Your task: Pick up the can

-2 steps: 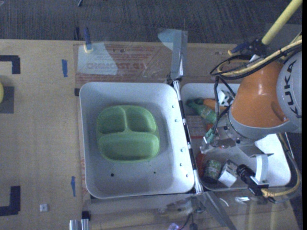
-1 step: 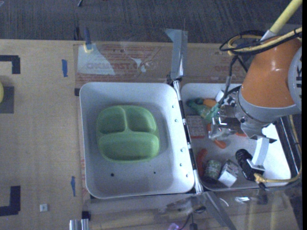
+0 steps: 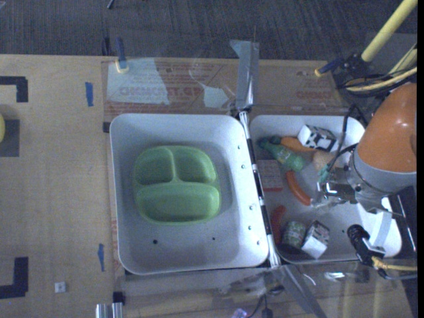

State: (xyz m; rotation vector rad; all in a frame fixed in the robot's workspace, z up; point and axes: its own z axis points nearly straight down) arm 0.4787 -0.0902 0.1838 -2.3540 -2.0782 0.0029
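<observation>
The can (image 3: 294,232) sits near the right bin's (image 3: 391,244) front edge, down and left of the end effector (image 3: 329,192); whether that is apart or together, I cannot tell.

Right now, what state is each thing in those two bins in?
Tray: flat in the left bin, nothing on it.
Can: lying in the right bin, not gripped.
Bottle: on its side.
Carton: tilted beside the can.
Gripper: above the right bin.
</observation>
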